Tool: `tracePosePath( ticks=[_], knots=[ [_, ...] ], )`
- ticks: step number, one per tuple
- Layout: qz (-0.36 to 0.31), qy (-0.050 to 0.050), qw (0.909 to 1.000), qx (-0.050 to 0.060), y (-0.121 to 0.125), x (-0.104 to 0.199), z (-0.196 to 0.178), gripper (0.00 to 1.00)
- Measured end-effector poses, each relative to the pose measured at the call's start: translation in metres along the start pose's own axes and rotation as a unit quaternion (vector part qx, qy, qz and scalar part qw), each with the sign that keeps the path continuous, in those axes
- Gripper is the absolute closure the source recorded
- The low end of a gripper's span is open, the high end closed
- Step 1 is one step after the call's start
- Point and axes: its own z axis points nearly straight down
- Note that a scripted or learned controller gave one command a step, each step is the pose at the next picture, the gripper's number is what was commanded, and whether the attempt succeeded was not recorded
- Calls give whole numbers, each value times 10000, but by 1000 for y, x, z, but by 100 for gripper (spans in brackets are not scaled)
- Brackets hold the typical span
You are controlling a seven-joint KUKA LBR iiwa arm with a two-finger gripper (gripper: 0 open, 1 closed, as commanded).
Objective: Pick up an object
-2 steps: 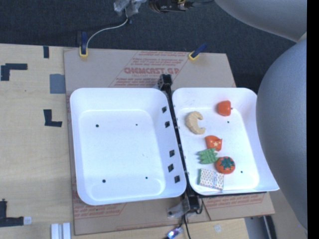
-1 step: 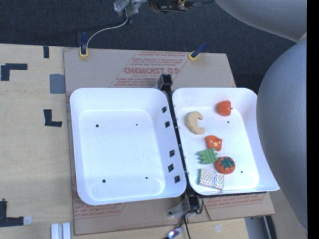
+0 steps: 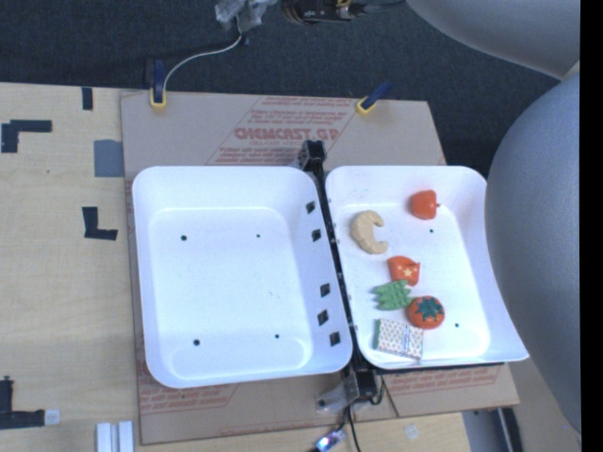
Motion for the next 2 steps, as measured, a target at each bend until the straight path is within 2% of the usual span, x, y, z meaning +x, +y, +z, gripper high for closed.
tracePosePath(
  ticks=[2],
  knots=[
    [0, 1, 10000, 1, 0, 0, 0, 100]
  ],
)
